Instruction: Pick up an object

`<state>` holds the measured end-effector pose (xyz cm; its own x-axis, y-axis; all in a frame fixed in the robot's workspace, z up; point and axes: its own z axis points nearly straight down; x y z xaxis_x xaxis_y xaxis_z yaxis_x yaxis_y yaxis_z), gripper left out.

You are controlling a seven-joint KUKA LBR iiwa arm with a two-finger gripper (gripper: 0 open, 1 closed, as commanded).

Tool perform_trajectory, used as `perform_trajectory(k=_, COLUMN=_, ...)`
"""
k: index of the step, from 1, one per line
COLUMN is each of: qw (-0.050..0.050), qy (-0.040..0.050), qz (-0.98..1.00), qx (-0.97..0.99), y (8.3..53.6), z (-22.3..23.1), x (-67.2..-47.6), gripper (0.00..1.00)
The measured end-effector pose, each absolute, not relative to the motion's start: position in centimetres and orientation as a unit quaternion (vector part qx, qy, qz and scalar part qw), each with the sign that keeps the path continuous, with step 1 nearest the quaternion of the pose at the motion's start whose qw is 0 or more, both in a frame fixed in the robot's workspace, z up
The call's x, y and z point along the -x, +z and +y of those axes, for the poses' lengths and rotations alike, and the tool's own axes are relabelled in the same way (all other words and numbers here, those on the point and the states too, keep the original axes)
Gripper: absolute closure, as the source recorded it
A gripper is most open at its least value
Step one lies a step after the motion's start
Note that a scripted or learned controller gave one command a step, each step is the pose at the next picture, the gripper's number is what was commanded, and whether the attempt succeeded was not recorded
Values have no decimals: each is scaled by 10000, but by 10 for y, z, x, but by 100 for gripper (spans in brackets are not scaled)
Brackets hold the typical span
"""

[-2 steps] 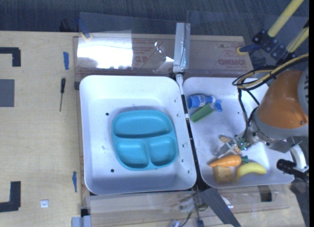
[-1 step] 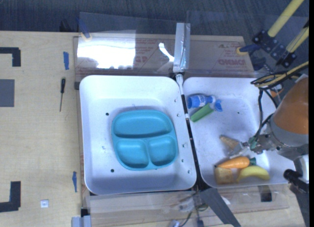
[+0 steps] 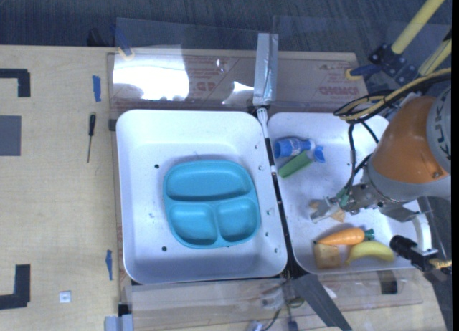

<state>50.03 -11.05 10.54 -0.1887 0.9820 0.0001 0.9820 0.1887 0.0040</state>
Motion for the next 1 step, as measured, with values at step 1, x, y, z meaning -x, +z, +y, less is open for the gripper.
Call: perform_trajectory(k=1, qw=9, qy=18, qz=7615, qx=-6482, y=87, z=-124, x=-509, gripper=0)
